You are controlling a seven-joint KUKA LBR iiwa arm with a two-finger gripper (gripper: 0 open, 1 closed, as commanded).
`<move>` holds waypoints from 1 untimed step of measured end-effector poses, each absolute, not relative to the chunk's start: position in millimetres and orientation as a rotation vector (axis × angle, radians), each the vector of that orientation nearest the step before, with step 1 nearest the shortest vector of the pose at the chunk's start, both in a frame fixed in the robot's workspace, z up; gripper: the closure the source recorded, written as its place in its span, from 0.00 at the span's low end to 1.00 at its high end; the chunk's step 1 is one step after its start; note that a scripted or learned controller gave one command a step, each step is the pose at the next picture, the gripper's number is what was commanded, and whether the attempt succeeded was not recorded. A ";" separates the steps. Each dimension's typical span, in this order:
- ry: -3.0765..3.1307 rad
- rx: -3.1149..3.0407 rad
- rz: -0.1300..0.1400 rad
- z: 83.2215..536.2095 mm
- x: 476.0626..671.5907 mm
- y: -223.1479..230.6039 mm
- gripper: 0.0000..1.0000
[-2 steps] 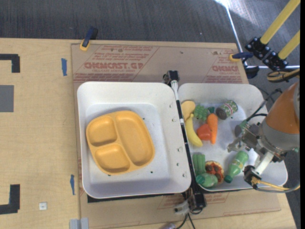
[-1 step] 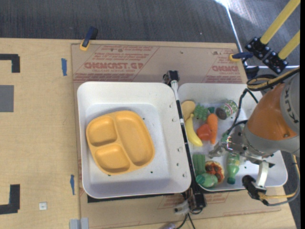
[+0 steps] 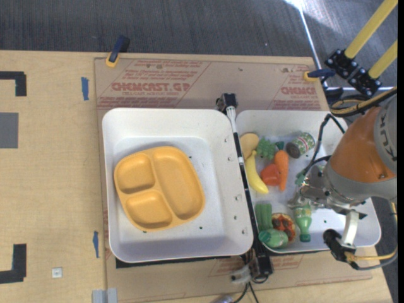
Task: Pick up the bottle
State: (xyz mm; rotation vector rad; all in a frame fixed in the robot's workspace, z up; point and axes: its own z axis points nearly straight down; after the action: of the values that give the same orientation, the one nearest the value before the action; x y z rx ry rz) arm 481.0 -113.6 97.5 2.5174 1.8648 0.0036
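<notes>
We see two shallow white bins side by side; the left white bin holds a yellow plastic plate with three parts; the right white bin holds toy food: a yellow banana, an orange carrot, a small can; the small green plastic bottle stands near the front edge; the metal gripper sits right above the bottle's top; we cannot tell how wide it is.
</notes>
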 end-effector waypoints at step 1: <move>1.934 2.476 0.000 184.5 479.5 -90.8 1.00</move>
State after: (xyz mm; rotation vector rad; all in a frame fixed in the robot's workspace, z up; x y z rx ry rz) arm 479.5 -90.8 184.5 2.4759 1.9344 0.0001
